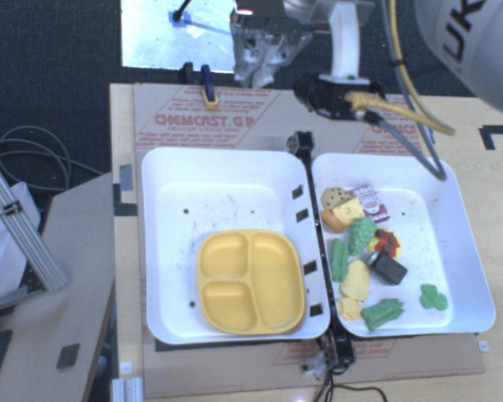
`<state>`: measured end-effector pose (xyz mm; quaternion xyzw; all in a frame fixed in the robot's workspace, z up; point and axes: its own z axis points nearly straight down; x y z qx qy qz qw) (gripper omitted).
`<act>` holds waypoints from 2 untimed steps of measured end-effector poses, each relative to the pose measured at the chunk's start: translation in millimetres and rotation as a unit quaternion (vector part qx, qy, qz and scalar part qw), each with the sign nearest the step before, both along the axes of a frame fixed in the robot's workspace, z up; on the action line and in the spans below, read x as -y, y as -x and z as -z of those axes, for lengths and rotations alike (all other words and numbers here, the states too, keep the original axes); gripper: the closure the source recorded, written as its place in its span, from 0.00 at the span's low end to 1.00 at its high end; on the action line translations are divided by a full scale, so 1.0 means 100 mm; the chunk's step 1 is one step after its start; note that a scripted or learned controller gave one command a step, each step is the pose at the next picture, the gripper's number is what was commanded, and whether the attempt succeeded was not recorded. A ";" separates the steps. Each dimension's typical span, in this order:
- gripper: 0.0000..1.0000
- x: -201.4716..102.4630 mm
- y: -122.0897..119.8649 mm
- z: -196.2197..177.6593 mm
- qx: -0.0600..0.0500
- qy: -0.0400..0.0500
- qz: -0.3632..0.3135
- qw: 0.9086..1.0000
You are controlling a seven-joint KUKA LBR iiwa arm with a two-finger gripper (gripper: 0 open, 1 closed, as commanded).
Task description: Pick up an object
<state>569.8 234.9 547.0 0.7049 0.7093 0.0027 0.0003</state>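
Yellow and green toy food lies heaped along the left side of the right bin, well nearer and right of my claw, which hangs beyond the bins' far edge; whether it's clenched, I cannot tell.

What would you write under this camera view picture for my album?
Gripper up high; yellow tray in left bin, toy food pile in right bin.

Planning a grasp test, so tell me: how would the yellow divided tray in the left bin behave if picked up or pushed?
The yellow tray looks like moulded plastic, so probably stiff and light. It lies flat on the left bin floor, so likely slides rather than tips. Its low rim may offer little to pinch.
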 end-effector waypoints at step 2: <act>1.00 0.00 0.00 -0.23 0.002 -0.001 -0.002 1.000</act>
